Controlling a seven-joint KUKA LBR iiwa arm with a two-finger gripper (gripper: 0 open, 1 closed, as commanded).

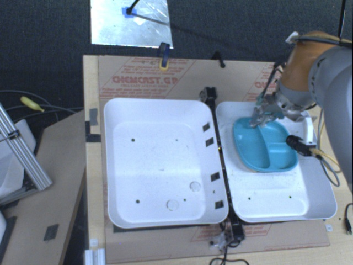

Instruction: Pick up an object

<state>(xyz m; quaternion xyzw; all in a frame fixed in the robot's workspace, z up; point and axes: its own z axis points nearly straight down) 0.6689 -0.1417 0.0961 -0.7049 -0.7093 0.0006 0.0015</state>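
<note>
Jaws [259,118] at blue divided dish's [265,146] upper rim just below; open or clenched, can't tell. Dish light, rigid, slick plastic; pinch the rim.

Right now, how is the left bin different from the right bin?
The left bin has two small pale discs lying near its front; the right bin has a blue divided dish. The gripper is down over the right bin at the dish's back rim, not over the left bin. Both are shallow and white.
</note>
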